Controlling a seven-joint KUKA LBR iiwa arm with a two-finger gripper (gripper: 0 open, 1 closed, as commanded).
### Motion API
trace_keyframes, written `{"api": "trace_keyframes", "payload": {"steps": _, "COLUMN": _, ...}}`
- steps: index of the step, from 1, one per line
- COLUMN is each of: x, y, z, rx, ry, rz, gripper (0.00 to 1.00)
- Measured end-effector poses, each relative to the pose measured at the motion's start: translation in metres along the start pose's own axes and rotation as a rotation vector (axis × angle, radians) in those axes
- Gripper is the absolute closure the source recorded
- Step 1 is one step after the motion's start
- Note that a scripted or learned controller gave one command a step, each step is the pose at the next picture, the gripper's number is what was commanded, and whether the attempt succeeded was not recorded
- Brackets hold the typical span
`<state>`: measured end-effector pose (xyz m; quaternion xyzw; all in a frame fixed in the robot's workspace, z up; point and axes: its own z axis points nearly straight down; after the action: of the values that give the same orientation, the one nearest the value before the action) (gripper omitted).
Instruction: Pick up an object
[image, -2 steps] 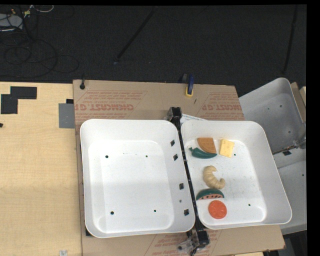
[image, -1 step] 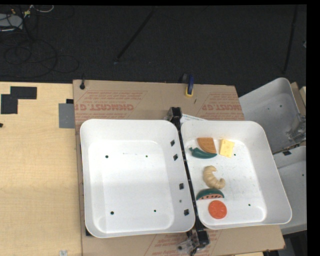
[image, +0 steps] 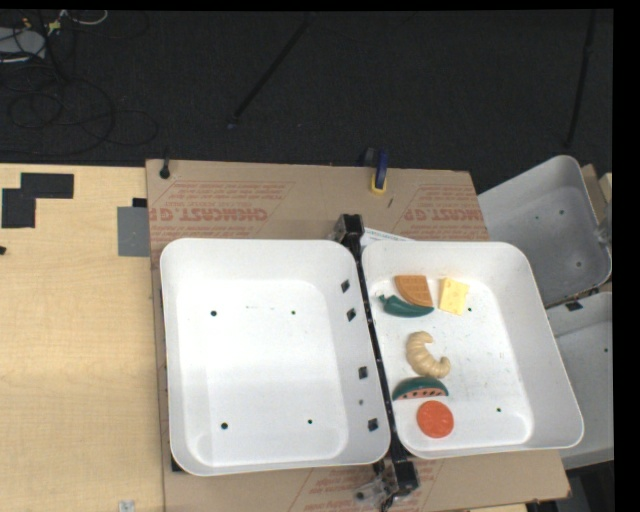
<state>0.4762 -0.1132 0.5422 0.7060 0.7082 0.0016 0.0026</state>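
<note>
cardboard sheet (image: 300, 205) under bins, mirrored print "chemcast"; croissant (image: 426, 354) in right bin (image: 540, 330).

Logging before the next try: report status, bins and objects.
Right bin holds all objects: croissant, red disc, yellow block. Nothing picked yet. Croissant sits apart, clear on top.

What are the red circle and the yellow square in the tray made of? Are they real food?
Probably not real. The red circle looks like smooth plastic or rubber: one flat, even colour, like a toy tomato slice. The yellow square looks like matte toy cheese, plastic or foam, with clean straight edges. The right bin seems glossy white plastic, with rounded moulded corners.
</note>
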Motion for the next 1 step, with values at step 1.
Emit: {"api": "trace_keyframes", "payload": {"steps": 1, "x": 0.0812, "y": 0.0002, "z": 0.0047, "rx": 0.01, "ry": 0.003, "rz": -0.006, "gripper": 1.0}}
